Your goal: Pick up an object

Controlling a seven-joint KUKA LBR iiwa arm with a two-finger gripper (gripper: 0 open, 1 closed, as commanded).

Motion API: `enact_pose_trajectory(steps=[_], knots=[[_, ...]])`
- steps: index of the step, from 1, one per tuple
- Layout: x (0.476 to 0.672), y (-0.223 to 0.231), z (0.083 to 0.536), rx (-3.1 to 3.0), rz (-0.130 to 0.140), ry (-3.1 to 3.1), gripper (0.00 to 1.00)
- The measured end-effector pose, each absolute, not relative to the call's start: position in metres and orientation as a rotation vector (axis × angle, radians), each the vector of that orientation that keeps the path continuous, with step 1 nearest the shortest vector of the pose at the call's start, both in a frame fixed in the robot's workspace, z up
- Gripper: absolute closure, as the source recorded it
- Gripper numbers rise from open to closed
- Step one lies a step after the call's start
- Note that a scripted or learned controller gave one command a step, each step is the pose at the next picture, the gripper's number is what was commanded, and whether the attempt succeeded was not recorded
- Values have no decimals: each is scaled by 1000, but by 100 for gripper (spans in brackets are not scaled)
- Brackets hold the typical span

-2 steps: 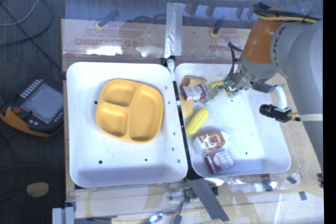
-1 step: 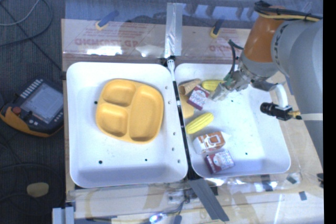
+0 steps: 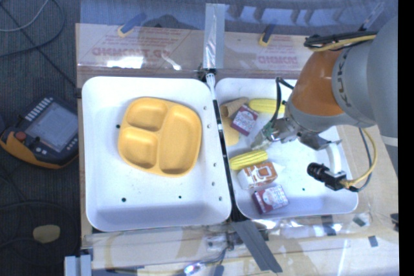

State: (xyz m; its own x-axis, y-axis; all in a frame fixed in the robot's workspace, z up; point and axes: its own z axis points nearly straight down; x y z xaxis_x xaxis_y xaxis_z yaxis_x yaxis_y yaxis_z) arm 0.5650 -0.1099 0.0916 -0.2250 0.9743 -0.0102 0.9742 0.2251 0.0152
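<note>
We saw the gripper (image 3: 277, 130) low in the right bin (image 3: 336, 203), right of centre frame; whether it was clenched or released we could not tell. A yellow corn cob (image 3: 249, 158) lay just below and left of it, another cob (image 3: 264, 106) just above. Small packets (image 3: 244, 119) crowded the bin's left side. The left bin (image 3: 103, 191) held a yellow divided tray (image 3: 159, 135), with bare floor around it.

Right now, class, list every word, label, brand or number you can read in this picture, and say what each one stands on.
Red lettering on the cardboard sheet behind the bins: blurred, seemingly mirrored, unreadable.
Markings on the arm's grey housing: too blurred to read.
Labels on the small packets: too small.
Screen of the handheld pendant: unreadable.
</note>
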Motion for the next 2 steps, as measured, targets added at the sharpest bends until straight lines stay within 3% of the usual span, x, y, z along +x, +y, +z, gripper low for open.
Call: enact_pose_trajectory(steps=[1,2], knots=[[565,-109,90,1945,9,2448,0],[489,-115,90,2065,14,2346,0]])
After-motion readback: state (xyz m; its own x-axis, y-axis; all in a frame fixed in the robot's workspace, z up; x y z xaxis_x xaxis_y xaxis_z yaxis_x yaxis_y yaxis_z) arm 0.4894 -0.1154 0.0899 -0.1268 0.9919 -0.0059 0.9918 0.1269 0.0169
